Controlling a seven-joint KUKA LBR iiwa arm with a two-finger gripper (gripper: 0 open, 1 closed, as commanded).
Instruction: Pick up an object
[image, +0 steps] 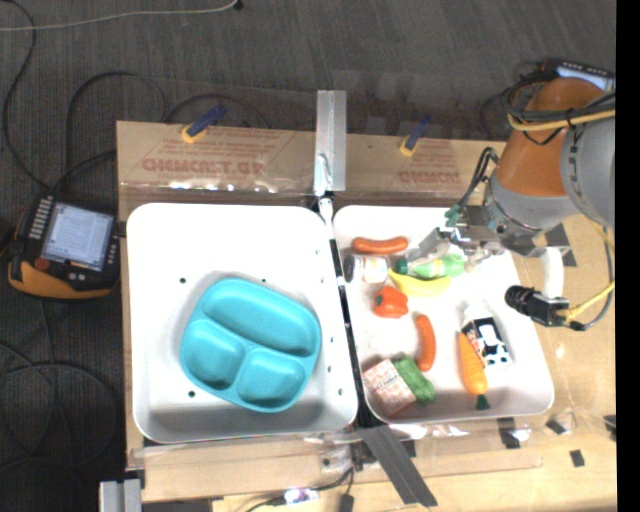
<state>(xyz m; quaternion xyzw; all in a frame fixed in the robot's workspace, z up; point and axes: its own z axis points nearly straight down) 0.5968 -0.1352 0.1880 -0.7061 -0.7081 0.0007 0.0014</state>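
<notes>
Objects for picking lie in the right bin (535, 385), directly beneath and beside the claw (452, 238).

1. Desk (580, 440): carries two shallow white bins side by side. The left bin (160, 400) sits well to the left of the claw.
2. Arm (555, 150): grey with an orange section, entering from the right, ending at the claw over the upper part of the right bin.
3. Blue divided tray (250, 343): rests tilted in the left bin, well apart from the claw.
4. Handheld screen unit (68, 245): on the floor far left of the claw, beyond the desk.
5. Claw: hangs low over a green item (437, 267) and a banana (425, 286), both just below it. Whether its fingers are spread or pressed together cannot be told; no object is seen between them.
6. Sausage (380, 244): just left of the claw.
7. Carrot (472, 368): below the claw, toward the near wall.
8. Black-and-white carton (489, 342): touching the carrot's right side.
9. Pink block (387, 385) and green block (415, 380): side by side, below-left of the claw.
10. Orange pepper-shaped piece (426, 340): between banana and blocks.
11. Red tomato-like piece (390, 301): near, below-left of the claw.
</notes>
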